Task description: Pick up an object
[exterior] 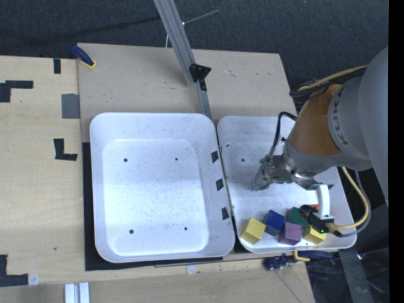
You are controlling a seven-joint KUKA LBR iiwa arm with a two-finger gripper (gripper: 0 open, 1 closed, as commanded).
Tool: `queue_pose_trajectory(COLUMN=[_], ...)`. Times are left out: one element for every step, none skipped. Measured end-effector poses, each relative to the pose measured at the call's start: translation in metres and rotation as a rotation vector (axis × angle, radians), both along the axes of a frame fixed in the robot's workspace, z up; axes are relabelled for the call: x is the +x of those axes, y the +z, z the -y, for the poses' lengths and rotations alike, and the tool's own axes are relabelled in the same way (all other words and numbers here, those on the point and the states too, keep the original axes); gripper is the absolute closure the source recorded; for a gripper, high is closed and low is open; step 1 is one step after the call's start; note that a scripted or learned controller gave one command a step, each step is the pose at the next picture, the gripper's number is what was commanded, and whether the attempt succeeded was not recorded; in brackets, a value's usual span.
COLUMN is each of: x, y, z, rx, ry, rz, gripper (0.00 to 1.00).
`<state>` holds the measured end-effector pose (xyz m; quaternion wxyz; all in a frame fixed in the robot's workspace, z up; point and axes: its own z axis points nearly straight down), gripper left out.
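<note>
— Where is the gripper [262, 180]?
— Low inside the right bin [243, 137]. Whether it grips anything, I cannot tell.
— And the objects?
— A yellow block [253, 230], blue block [274, 221] and purple block [291, 232] cluster near the bin's front edge.

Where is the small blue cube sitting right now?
The small blue cube lies in the right-hand white bin, near its front edge, between the yellow cube and the purple cube.
</note>
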<state>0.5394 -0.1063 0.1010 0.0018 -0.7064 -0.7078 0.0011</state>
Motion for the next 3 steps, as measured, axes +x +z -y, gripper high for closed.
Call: queue_pose_trajectory(x=[-0.004,0.006,0.007], y=[0.049,0.098,0.129], z=[0.009,0.004,0.004], rx=[-0.002,-0.002,-0.001], ry=[-0.002,0.001,0.000], rz=[0.007,0.008,0.006], gripper=[1.00,1.00,1.00])
